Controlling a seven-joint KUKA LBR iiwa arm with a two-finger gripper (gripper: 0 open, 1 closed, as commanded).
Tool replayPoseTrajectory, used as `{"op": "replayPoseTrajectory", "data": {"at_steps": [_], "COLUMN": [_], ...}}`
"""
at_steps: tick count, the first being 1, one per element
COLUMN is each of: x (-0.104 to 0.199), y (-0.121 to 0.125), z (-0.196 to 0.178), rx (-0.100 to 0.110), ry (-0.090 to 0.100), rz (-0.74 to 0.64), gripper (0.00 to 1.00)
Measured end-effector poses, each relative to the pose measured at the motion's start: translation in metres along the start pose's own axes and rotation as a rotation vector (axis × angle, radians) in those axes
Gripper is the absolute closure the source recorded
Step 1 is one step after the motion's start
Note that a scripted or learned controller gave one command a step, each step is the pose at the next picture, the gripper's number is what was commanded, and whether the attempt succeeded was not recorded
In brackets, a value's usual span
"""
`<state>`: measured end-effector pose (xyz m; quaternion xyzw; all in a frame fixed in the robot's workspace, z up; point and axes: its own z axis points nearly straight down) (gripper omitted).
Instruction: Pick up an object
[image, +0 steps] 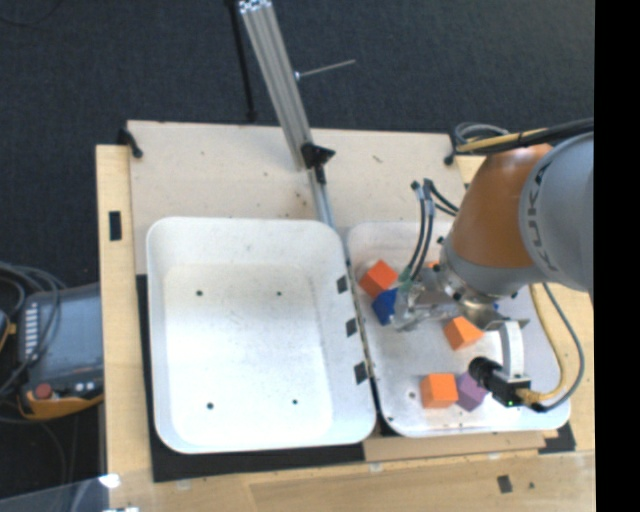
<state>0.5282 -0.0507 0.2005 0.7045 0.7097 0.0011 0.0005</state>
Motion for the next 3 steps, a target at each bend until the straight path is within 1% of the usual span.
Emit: {"op": "replayPoseTrajectory", "data": {"at_steps": [1,2,3], "x": [0.051,0.094,0.147], "y": [0.009,0.022,0.044], "z": [-0.001,-0.022,-0.039], "rx": [0.000,0.000,0.000], "ry": [0.000,0.001,0.001], "rz": [0.000,0.000,-0.001], "gripper": [1.00,1.00,1.00]}}
